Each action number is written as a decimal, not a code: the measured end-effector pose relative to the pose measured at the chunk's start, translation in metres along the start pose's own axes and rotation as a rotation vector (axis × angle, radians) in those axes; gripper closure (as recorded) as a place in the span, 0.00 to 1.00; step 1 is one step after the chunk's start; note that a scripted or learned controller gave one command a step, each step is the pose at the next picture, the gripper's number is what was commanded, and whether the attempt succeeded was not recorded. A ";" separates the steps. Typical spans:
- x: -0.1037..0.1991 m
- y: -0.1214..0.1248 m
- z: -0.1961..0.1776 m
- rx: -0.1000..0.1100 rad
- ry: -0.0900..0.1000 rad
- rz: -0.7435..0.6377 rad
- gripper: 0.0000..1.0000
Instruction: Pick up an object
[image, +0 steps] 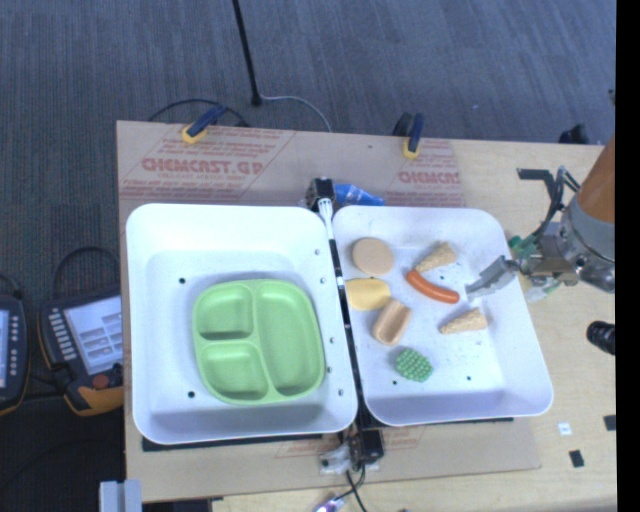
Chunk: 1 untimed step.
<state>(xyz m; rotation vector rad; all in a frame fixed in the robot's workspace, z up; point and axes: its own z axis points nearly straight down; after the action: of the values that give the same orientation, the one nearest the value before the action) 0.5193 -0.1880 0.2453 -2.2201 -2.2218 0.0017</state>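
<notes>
Your arm comes in from three o'clock, its gripper (487, 277) stretched out low over the right bin (520, 385) near its three o'clock rim. You cannot tell how the gripper is set. The red sausage (433, 287) lies just at nine o'clock of it, a pale wedge (464, 321) at seven o'clock, both apart from the tip
</notes>
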 end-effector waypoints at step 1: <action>0.041 0.050 0.056 0.001 0.001 0.109 0.00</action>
<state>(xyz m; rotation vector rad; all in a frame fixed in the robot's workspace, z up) 0.5693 -0.1469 0.1891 -2.3367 -2.0968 0.0025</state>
